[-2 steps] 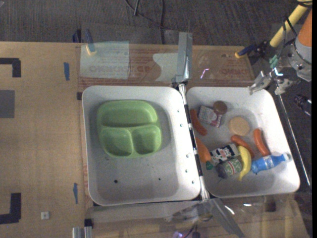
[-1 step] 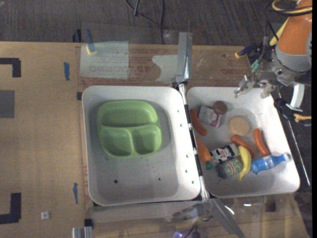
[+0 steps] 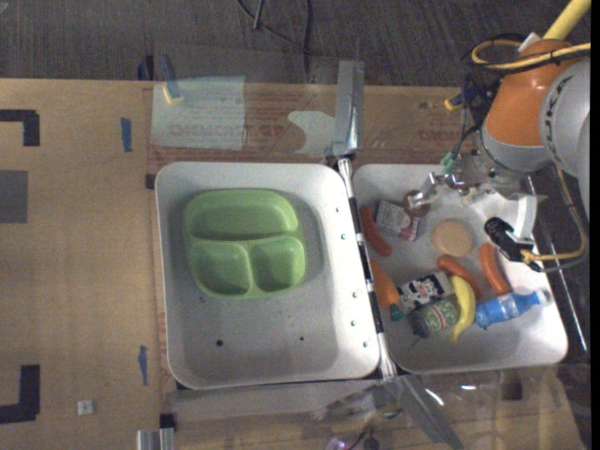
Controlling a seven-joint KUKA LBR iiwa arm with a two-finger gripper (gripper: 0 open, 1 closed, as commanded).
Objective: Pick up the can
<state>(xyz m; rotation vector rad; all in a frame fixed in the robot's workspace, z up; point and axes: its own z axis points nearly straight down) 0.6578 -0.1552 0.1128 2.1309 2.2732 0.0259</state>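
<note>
nearest the lens, along the lower edge, runs the bench [image 3: 75, 345] of pale wood, with dark tape marks at its left side and small blue tape strips. going rightward, the left bin [image 3: 178, 345] holds a green divided plate [image 3: 246, 242] in its upper half, three compartments facing up; the rest of its floor is bare white. a metal rail [image 3: 361, 251] parts it from the right bin [image 3: 525, 345].

just inside the right bin, a sausage [image 3: 375, 230] lies by the rail, with a small red-and-white carton [image 3: 397, 219] beside it. below them an orange carrot [image 3: 384, 287] sits against the rail, touching a black-and-white carton [image 3: 424, 289]. the can [image 3: 432, 320], dark green and lying on its side, rests low in the bin, just under that carton and touching a banana [image 3: 463, 306]. a round tan disc [image 3: 454, 238] lies above, two more sausages [image 3: 492, 268] to its lower right, and a blue-capped bottle [image 3: 506, 308] beside the banana.

the gripper [image 3: 433, 189] hangs over the bin's upper edge, well apart from the can; whether its fingers are spread or closed cannot be told. nothing shows between them.
</note>
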